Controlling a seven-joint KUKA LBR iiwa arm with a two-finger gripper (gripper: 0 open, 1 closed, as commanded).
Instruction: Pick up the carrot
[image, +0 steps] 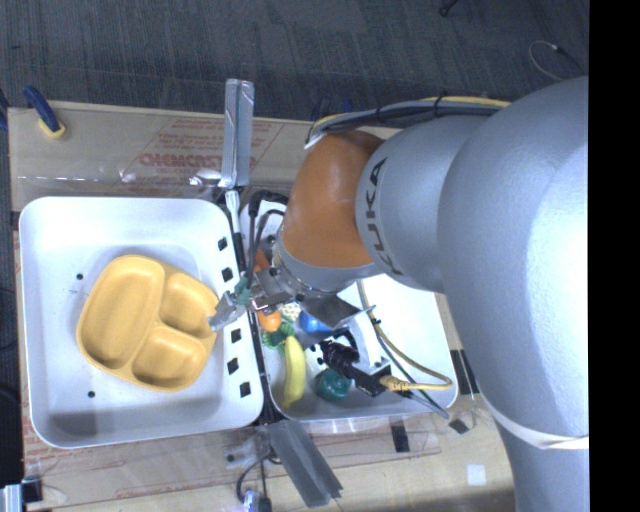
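Bench: two white bins (40, 300), one yellow tray (145, 320), one banana (294, 368); hand (262, 296) state unclear.

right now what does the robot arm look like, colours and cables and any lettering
The arm is bulky, rounded and grey, with a glossy orange band above the wrist and dark KUKA lettering beside it. Black and yellow cables run over the top; a metal gripper sits below.

Glossy yellow plastic tray (147, 321), smooth white bins (50, 250), matt grey arm (500, 220).
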